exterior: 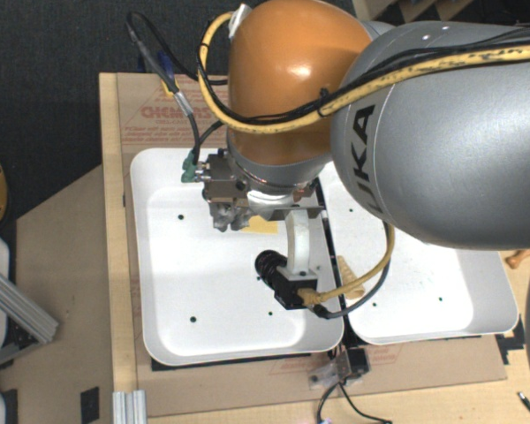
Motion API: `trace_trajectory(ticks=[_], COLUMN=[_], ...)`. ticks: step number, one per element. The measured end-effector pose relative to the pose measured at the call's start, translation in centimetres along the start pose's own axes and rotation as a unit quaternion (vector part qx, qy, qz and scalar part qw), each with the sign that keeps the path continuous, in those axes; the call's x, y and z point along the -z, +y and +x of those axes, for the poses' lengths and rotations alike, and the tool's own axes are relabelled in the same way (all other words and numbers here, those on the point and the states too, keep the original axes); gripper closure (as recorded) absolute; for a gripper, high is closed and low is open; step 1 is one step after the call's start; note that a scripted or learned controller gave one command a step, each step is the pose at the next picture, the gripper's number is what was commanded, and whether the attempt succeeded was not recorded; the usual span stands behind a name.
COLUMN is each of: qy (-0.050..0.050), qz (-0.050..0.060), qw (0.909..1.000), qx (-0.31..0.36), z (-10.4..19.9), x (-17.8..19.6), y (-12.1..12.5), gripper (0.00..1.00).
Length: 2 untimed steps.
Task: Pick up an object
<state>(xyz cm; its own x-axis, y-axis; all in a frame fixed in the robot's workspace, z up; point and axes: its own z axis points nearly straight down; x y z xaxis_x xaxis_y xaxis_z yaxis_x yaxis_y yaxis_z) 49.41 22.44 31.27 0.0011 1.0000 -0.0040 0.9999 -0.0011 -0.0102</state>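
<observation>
At the left, the brown bench carries the left white bin, whose floor shows a few small dark dots. Over that bin's far middle hangs the arm, its orange band bulking above the wrist, with yellow and black cables looping round it. The end effector sits beneath the wrist, close over the bin floor; how it stands, wide or closed, cannot be told from here. Just beside it a small yellow object peeks out, possibly lying on the bin floor. Rightward, the right bin adjoins.
</observation>
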Motion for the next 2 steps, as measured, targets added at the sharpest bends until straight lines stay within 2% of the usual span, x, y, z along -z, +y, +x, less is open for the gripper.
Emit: trace_trajectory(ticks=[1, 2], qy=[0.005, -0.001], qz=[-0.012, 0.0], qw=[0.9999, 1.0], qx=[0.002, 0.0], z=[0.0, 0.0], x=[14.3, 3.4], y=[-0.6, -1.7], gripper=[1.0, 1.0])
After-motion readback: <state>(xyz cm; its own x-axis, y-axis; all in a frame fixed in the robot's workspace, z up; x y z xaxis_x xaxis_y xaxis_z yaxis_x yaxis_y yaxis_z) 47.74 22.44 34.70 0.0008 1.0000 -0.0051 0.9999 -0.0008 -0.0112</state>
